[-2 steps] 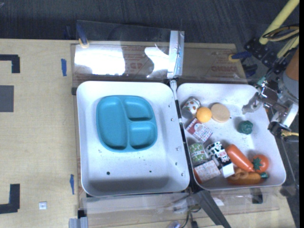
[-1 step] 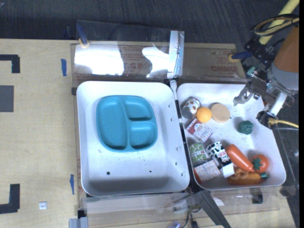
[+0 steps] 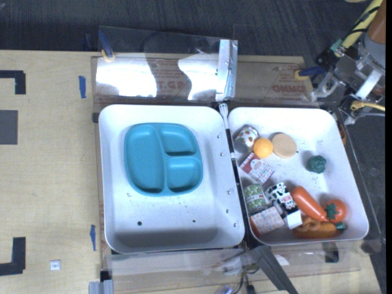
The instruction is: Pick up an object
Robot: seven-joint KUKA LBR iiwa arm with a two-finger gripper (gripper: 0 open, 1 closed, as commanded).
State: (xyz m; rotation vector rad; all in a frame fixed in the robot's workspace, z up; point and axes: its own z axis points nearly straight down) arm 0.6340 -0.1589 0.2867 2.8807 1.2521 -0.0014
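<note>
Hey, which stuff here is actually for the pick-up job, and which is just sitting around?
For the job:
gripper, above the right bin's far corner
right bin
orange ball
tan disc
green lump
carrot
tomato
small boxes and cans

Lying about:
left bin
blue divided tray inside it
clear panel behind the bins

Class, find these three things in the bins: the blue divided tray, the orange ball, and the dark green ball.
blue divided tray (image 3: 163, 158), camera view, centre divider.
orange ball (image 3: 263, 147), camera view, top.
dark green ball (image 3: 316, 163), camera view, middle.
</note>
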